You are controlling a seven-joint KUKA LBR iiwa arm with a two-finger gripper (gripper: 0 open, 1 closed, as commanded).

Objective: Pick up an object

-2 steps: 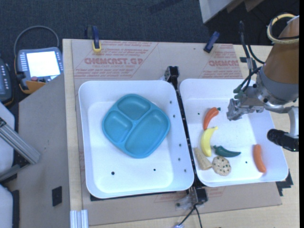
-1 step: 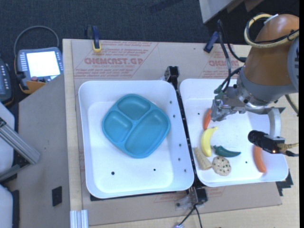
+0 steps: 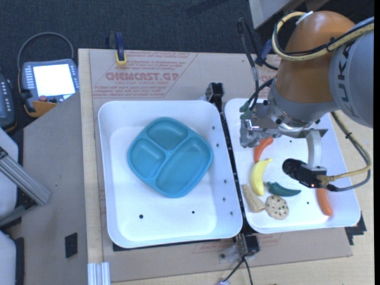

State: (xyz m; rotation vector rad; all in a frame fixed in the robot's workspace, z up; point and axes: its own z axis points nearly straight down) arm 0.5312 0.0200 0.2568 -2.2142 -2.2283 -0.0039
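- The gripper [image 3: 256, 136] hangs low over the right bin [image 3: 344, 159], near its left wall; the arm's bulk hides its tips, so I cannot tell whether it is wide, narrow or holding anything.
- Just beside it, poking out from under the metal body, lies an orange-red pepper [image 3: 262, 148], the nearest candidate to lift.
- Below that lies a banana [image 3: 257, 177], then a tan cracker [image 3: 253, 199] touching a cookie [image 3: 276, 207].
- A dark green pepper [image 3: 284, 189] sits just right of the banana; a carrot [image 3: 324, 202] lies further right.
- These look like toy food: likely light, stiff and smooth, so apt to slip or roll.
- I would judge the pepper best taken across its narrow middle, jaws square to its length.
- The left bin [image 3: 113, 159] holds a blue divided plate [image 3: 170, 157], well apart from the work.
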